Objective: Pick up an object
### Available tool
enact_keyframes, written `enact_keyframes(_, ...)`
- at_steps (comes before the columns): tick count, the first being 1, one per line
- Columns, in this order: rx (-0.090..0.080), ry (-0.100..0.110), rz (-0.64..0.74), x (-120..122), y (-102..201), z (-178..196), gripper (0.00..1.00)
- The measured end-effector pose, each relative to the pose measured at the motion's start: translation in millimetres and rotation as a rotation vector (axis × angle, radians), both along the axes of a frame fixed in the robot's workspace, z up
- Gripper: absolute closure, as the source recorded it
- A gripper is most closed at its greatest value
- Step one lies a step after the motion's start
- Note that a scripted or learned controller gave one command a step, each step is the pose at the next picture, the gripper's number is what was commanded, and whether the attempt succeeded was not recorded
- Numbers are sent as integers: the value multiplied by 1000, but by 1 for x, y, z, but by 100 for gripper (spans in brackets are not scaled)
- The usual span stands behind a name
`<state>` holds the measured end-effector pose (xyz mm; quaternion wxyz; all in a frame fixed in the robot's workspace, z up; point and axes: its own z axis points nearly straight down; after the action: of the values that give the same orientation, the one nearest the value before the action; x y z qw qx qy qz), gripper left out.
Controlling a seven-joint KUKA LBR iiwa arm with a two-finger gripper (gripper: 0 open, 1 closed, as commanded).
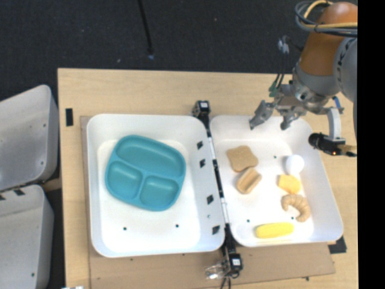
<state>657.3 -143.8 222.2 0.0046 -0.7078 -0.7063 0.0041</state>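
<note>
Two shallow white bins (96, 161) sit on the wooden table, and the grey arm's jaws (274, 117) hang open and empty over the right bin's far edge, so next they must drop onto the brown toast slice (242, 158) nearby.

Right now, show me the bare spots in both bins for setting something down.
Left bin: bare floor in front of the blue plate. Right bin: bare between bread slice and gripper. Crowded around croissant, corn, egg.
</note>
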Motion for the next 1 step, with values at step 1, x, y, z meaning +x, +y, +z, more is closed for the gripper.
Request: enact_keyframes(1, -1, -14, 2, 3, 0, 9, 0)
